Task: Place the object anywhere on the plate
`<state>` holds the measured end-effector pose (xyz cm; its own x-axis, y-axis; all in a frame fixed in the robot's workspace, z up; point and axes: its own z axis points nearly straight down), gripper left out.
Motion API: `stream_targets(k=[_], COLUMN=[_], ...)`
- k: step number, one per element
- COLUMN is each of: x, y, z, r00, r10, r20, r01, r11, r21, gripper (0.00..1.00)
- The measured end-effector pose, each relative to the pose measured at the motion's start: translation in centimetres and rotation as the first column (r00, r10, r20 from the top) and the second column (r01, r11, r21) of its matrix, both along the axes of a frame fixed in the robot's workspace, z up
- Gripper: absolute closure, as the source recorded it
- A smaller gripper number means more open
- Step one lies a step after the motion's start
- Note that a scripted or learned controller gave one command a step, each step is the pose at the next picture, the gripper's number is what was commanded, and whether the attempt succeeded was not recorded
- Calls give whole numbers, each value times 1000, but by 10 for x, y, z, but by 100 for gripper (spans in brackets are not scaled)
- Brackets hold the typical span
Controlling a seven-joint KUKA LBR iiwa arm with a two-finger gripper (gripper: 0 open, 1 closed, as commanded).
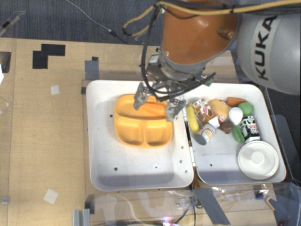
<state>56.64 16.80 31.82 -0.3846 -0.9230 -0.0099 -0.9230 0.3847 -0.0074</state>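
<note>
A yellow plate [141, 131] with three sections lies in the left bin [136, 173]. On its back section rests an orange object [152, 109], lying flat. My gripper [156, 102] hangs right over that piece. One fingertip sits at each end of the object, and the jaws look spread, so I read the gripper as open. The orange wrist band and cables above it hide the back edge of the plate.
The right bin [225, 175] holds several toy foods: a banana [190, 118] by the dividing wall, a tan roll [217, 108], a white egg [235, 115], a milk bottle [250, 127], a small can [205, 133] and a white bowl [257, 158].
</note>
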Motion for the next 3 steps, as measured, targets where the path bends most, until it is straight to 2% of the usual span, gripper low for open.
stream_targets(k=[1,2,3], x=[7,9,41], y=[-80,-76,-29], z=[49,61,-13], r00=[999,999,984], r10=[-43,-42,-176], r20=[5,15,-9], r01=[43,42,176], r11=[999,999,984], r21=[-3,5,-1], gripper=[0,100,100])
